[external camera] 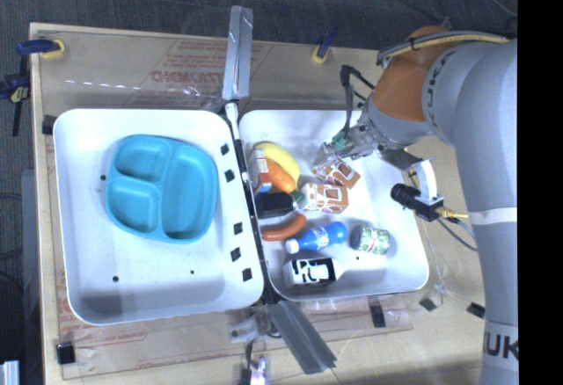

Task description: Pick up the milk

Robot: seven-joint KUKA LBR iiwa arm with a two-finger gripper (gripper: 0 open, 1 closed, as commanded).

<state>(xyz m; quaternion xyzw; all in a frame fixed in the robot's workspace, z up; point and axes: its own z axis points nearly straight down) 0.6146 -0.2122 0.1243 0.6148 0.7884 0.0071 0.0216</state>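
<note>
Gripper (339, 149) is seen low in the right bin (413, 265), up near its back half, hung off the grey arm (466, 102) that comes in from the right with the orange band just above the wrist. Whether it's apart or closed can't be told from this angle, since the tip is lost in the clutter under it, so no grab can be claimed. The milk (327, 192), a white carton with brown print, is found lying tilted in the middle of that same bin, right under and touching or nearly touching the gripper tip; which of the two can't be made out. Just left of the carton a banana (273, 155) is piled against an orange thing (284, 173) and a small can (261, 172) by the divider. A red sausage (283, 228) is laid in front of those, with a blue bottle (318, 237) beside it and a green can (371, 240) further right. A black and white box (312, 270) is parked near the front wall. Over in the left bin (79, 286), a blue sectioned plate (163, 187) is sat on its own, well apart from everything else.
</note>
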